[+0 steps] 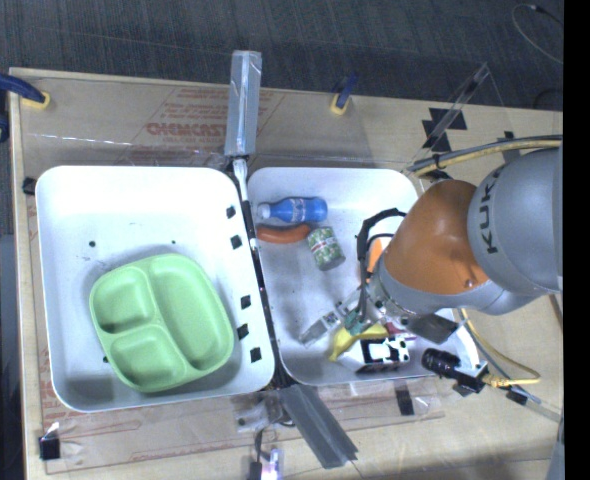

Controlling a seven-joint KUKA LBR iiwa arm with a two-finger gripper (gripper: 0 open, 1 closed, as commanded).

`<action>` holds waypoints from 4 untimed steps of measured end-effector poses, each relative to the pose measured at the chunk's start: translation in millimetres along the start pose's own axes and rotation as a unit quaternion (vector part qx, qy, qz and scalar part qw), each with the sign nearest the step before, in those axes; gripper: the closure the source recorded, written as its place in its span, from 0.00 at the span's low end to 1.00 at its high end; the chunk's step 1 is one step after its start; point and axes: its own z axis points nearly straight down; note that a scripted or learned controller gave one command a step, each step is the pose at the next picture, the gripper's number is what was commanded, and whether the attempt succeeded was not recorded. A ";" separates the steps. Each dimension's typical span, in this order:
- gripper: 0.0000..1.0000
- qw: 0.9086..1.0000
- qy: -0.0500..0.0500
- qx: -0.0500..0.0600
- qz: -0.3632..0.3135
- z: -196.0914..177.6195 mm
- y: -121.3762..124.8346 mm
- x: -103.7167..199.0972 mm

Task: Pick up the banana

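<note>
Banana [343,342] lies near the front wall of the right bin [297,286], half hidden under the arm [445,253]. The wrist blocks the view, so a miss or a bad approach angle would be hard to spot. The gripper [325,328] is just beside the banana's left end; can't tell if it's open or closed, and no hold is visible. Contact that far off-centre risks a pivot or slip. A black-and-white object [385,350] touches the banana and could snag or come up with it.
</note>
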 end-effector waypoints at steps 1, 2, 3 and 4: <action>0.00 0.966 -0.002 -0.001 -0.258 -1.3 -14.3 -27.2; 1.00 0.965 -0.002 -0.001 -0.261 -11.4 -13.2 -27.2; 0.00 0.965 -0.002 -0.001 -0.261 -11.4 -13.2 -27.2; 1.00 0.965 -0.003 -0.001 -0.263 -21.7 -11.7 -27.4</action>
